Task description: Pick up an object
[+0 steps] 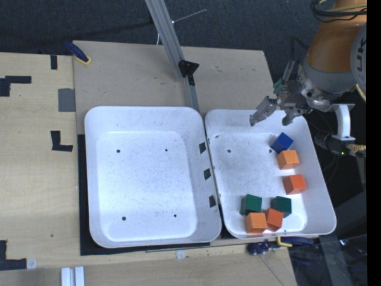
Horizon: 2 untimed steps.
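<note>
The right bin (238, 159) holds several small blocks. A blue block (282, 142) lies near its far right side, with an orange block (288, 158) just below it and another orange block (294, 183) further toward the front. Two green blocks (252, 204) (281, 205) and two orange blocks (256, 221) (274, 218) cluster at the front right. My gripper (273, 114) hovers over the bin's far edge, above and slightly left of the blue block. Its two fingers are spread apart with nothing between them.
The left bin (146, 171) sits beside the right one. A slanted metal post (169, 34) rises behind the bins. A blue and yellow clamp (77, 52) lies at the bench's far left, and another clamp (271, 246) is at the right bin's front edge.
</note>
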Each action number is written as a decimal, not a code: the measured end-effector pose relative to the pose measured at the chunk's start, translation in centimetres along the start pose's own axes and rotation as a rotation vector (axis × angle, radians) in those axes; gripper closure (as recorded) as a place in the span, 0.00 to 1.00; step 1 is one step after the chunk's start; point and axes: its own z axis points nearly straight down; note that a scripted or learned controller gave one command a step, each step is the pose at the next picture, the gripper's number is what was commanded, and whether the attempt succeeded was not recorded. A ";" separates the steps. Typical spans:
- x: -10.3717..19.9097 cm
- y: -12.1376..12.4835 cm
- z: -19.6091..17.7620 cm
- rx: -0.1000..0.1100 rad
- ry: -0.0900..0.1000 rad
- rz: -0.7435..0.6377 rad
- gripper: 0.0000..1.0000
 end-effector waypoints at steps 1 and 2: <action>0.0 0.0 0.0 0.000 0.000 0.000 0.00; -0.8 -0.8 5.4 0.005 -0.001 0.002 0.00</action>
